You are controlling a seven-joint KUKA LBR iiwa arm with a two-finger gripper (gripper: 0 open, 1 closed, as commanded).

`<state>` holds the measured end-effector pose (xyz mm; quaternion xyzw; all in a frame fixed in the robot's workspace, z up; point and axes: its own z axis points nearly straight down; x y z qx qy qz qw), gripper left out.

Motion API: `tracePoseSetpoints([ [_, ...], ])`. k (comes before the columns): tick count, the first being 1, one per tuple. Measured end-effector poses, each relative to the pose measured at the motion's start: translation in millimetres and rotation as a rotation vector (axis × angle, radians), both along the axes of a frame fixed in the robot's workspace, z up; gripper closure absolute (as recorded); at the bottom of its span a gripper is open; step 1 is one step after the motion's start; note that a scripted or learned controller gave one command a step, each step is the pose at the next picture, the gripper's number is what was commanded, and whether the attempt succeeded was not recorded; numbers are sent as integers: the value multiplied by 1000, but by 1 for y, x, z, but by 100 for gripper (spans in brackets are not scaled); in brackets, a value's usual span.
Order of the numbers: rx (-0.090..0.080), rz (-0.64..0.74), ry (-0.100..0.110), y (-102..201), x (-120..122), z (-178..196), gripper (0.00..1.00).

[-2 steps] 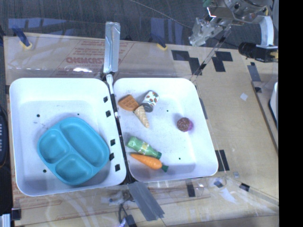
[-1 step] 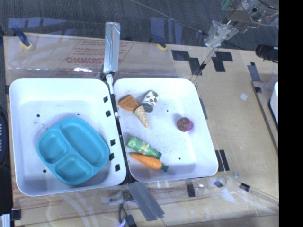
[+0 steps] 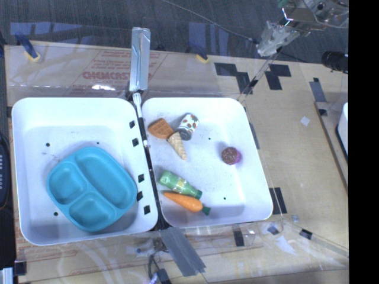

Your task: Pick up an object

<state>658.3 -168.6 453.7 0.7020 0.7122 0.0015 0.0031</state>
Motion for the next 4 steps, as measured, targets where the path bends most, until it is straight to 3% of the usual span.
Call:
tracePoseSetpoints([
  [1, -1, -10, 4, -42, -1, -12, 100],
  [4, -4, 18, -7, -33, 3, 21, 100],
])
